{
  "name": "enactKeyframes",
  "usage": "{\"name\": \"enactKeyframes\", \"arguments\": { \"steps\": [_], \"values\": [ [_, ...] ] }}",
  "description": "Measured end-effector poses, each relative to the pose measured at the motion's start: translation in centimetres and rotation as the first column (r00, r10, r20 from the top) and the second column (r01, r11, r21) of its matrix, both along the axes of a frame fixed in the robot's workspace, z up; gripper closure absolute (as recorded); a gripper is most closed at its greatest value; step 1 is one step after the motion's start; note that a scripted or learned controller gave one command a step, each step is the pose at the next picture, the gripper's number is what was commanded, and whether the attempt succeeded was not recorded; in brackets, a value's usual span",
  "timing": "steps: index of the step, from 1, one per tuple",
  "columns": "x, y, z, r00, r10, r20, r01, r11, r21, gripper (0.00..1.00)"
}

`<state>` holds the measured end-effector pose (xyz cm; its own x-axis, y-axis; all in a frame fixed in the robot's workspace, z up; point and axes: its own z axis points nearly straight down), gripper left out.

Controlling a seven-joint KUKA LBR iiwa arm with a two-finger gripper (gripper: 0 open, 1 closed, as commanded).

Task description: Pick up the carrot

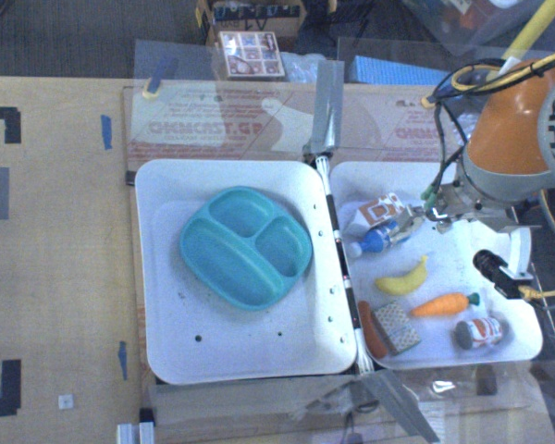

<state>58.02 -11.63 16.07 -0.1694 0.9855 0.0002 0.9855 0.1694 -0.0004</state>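
Camera view: looking down at a slant on two white bins side by side. Lying in the right bin (529, 342), toward its near edge: the carrot (441, 304), stretching almost crosswise, green top pointing to the right. Sitting just beyond it, a banana (402, 280); crowding it on the near right, a small can (479, 332); resting near its blunt end, a grey block (397, 327) beside a red piece (370, 331). Occupying the left bin (157, 248), a teal divided plate (247, 246).

Hovering at the far part of the right bin, close to a small carton (381, 211) and a blue bottle (375, 240): the gripper (414, 220), well apart from the carrot and carrying nothing visible. Not possible to tell how wide it is standing; too small and cluttered there.

Judging the step in hand: getting above the carrot before descending. Doing it well probably meaning travelling toward the near edge, centring over the thick orange middle, turning the wrist so as to be closing across the carrot's short width, not along its length. Also worth minding: keeping clear of the can and the banana while lowering, and avoiding pushing the carrot against the bin wall.
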Motion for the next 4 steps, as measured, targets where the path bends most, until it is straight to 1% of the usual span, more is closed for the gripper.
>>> {"name": "enactKeyframes", "arguments": {
  "steps": [1,2,3,4],
  "values": [
    [-5.4,-5.6,-0.5,0.972,0.235,-0.001,-0.235,0.972,0.001,0.00],
    [-8.2,-2.9,-6.1,0.795,0.606,0.003,-0.606,0.795,-0.003,0.00],
    [-8.1,-3.0,-5.2,0.797,0.604,0.006,-0.604,0.797,-0.005,1.00],
    [-5.0,3.2,3.9,0.881,0.474,0.003,-0.474,0.881,-0.002,1.00]
  ]
}}
